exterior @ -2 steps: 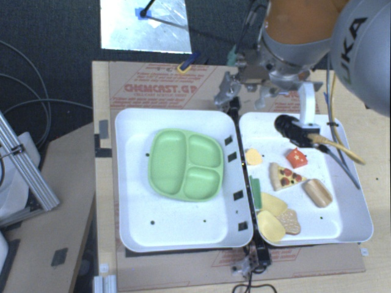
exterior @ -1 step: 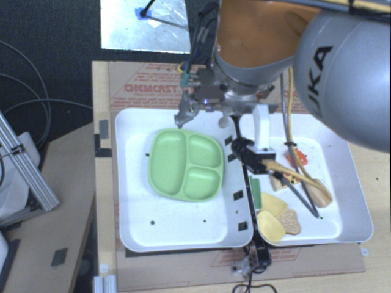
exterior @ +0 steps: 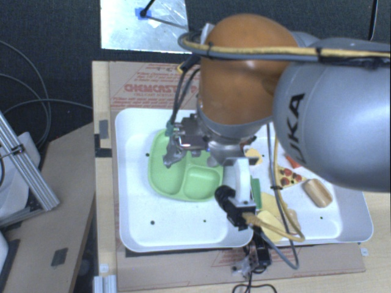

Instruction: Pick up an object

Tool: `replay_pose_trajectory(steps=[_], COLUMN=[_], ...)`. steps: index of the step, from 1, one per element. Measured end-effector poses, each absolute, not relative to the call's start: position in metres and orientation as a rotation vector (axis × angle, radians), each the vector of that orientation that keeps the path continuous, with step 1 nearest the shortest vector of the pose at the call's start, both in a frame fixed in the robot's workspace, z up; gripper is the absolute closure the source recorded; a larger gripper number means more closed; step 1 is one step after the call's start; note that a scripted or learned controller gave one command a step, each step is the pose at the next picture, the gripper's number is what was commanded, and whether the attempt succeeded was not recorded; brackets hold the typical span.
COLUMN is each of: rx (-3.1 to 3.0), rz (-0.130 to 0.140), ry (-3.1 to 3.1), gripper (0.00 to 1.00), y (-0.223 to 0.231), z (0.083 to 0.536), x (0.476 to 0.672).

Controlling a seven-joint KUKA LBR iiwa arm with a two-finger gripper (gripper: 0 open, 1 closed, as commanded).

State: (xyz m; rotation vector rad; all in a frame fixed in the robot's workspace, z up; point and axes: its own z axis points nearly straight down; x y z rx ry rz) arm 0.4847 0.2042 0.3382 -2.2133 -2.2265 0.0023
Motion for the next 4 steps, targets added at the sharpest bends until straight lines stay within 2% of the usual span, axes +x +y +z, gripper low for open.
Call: replay_pose_trajectory(steps=[1,2,3,4], rx=[-2.218,-2.224,-2.232,-2.219], rz=[0.015,0.004,-0.004,-0.008], ry=[-2.219,-2.216,-2.219,-2.231], gripper=[0.0,0.0,0.0,0.0], y=[0.209,0.127,0.046,0.057], z=[0.198,0.165,0.186,0.185], x=[0.485,0.487,0.536,0.598])
